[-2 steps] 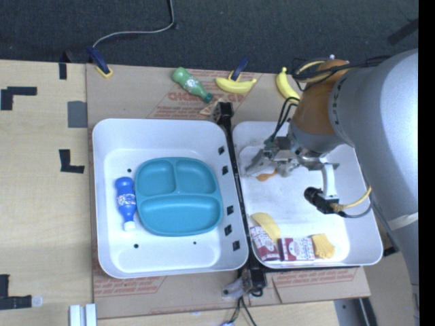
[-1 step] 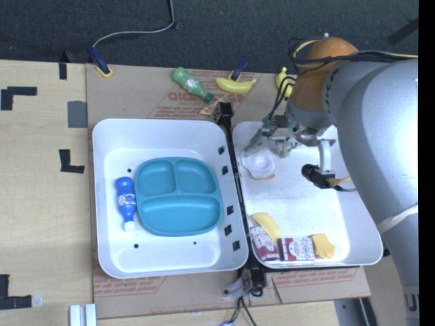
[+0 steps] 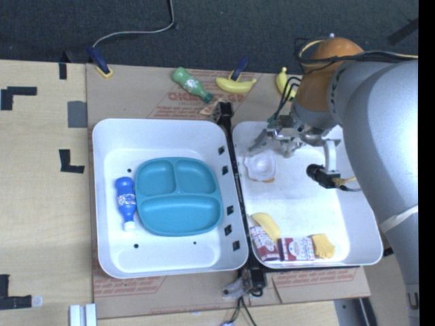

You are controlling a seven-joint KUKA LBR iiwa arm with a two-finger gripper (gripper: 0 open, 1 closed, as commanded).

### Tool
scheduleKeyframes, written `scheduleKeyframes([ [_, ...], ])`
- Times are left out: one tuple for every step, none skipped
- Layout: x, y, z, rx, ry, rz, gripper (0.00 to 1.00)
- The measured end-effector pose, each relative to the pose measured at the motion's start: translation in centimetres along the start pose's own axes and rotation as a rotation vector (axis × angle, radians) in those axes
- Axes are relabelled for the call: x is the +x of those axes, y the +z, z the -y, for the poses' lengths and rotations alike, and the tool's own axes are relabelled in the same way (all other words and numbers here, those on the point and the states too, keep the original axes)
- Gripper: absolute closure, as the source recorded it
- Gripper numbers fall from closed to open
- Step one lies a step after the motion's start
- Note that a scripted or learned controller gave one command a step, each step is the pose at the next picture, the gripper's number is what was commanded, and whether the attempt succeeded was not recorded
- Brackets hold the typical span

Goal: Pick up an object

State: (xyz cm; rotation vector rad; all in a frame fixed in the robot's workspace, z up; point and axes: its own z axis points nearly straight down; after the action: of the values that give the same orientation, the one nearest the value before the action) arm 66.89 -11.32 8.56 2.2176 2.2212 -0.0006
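Note:
My gripper (image 3: 274, 143) hangs over the back left part of the right bin (image 3: 353, 219), fingers spread open with nothing between them. Just below it, a clear plastic cup (image 3: 260, 168) lies on the bin floor, close to the fingertips; I cannot tell whether they touch. Along the same bin's front edge lie a yellow banana-shaped piece (image 3: 266, 225), a red and white packet (image 3: 282, 249) and a small yellow block (image 3: 322, 246).
The left bin (image 3: 109, 246) holds a blue divided plate (image 3: 179, 195) and a blue bottle (image 3: 125, 202) beside it. Behind the bins, on the cardboard, lie a green bottle (image 3: 192, 85) and a banana (image 3: 235, 84). The arm's grey body (image 3: 380, 128) covers the right bin's right side.

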Motion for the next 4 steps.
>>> scheduleKeyframes([
  [1.9, 0.0, 1.4, 0.001, 0.0, 0.0, 0.0],
  [1.1, 0.0, 2.2, -0.001, 0.0, 0.0, 0.0],
  [1.1, -0.1, 3.1, -0.002, 0.0, 0.001, 0.0],
  [1.1, -1.5, 2.8, -0.01, 0.0, 0.002, 1.0],
])
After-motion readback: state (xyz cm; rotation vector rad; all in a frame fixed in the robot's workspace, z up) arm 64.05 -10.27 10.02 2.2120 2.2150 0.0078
